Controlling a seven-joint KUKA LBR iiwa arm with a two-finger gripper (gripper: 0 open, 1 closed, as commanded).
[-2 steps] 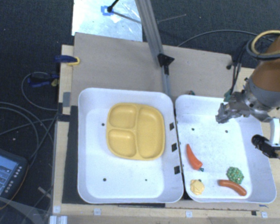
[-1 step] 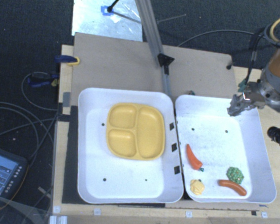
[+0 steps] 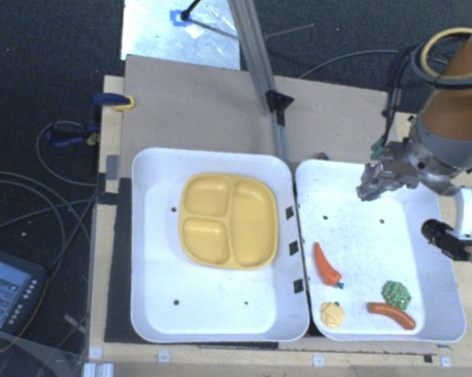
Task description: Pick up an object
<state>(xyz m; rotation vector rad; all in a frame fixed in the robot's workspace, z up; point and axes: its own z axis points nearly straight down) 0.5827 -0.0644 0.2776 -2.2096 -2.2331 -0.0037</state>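
White right bin [image 3: 438, 267]: carrot [image 3: 326, 264] lies below the hand [image 3: 371, 187], grip unclear.

A: Where does the one camera sit?

B: High above the pale wooden bench [image 3: 226, 109], looking down at a slant, with the far edge at the top of the frame.

A: How near is it?

B: Far enough to take in both shallow white plastic bins [image 3: 148, 299] whole, plus the dark carpeted floor [image 3: 43, 44] to the left. The grey, orange-banded arm [image 3: 466, 89] enters from the right.
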